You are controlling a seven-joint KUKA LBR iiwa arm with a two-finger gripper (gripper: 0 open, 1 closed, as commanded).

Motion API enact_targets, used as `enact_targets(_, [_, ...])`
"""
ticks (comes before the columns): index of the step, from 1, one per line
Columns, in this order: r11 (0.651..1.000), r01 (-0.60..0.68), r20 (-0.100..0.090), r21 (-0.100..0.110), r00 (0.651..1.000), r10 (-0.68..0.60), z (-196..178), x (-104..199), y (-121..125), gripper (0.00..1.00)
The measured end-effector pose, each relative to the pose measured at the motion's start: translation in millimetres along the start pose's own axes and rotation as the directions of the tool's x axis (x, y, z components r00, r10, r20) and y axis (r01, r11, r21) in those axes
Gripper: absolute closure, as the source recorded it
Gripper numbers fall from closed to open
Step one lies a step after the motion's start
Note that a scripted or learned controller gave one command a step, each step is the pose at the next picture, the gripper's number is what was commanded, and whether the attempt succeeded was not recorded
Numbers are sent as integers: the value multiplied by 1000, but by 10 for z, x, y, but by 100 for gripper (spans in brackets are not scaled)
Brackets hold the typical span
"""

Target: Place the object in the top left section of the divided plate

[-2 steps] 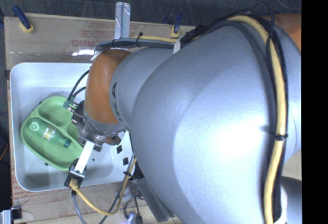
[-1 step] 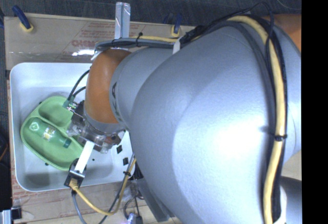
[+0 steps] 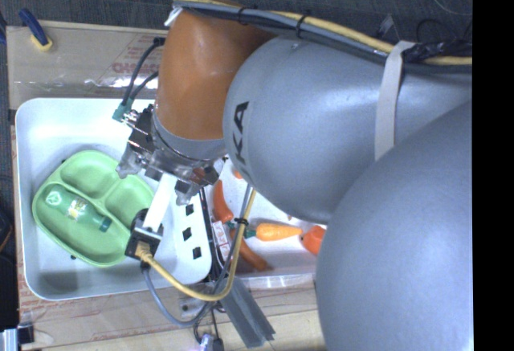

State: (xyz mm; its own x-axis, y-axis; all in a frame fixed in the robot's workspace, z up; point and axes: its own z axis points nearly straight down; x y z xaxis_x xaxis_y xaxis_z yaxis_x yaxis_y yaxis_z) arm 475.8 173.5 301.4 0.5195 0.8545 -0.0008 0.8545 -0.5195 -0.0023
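A green divided plate [image 3: 64, 189] lies in the left white bin [image 3: 48, 120], towards its left side. A small green bottle-like object [image 3: 84, 214] with a pale label rests on the plate, near the ridge between its sections, in the lower middle. My gripper [image 3: 135, 163] hangs under the orange wrist band, just over the plate's right rim. The wrist and its fittings hide most of it. The grey arm covers the right half of the view.
In the right bin [image 3: 277, 277], partly under the arm, lie an orange carrot [image 3: 273, 233] and several other orange pieces [image 3: 220, 201]. A blue-and-yellow item [image 3: 34, 28] sits on the bench at the far left.
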Motion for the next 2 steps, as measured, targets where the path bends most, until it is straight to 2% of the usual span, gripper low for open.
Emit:
enact_targets(1, [1000, 9, 3, 3, 1000, -9, -88, 13, -15, 100])
enact_targets(2, [1000, 10, 4, 4, 1000, -10, -86, 14, -18, 0])
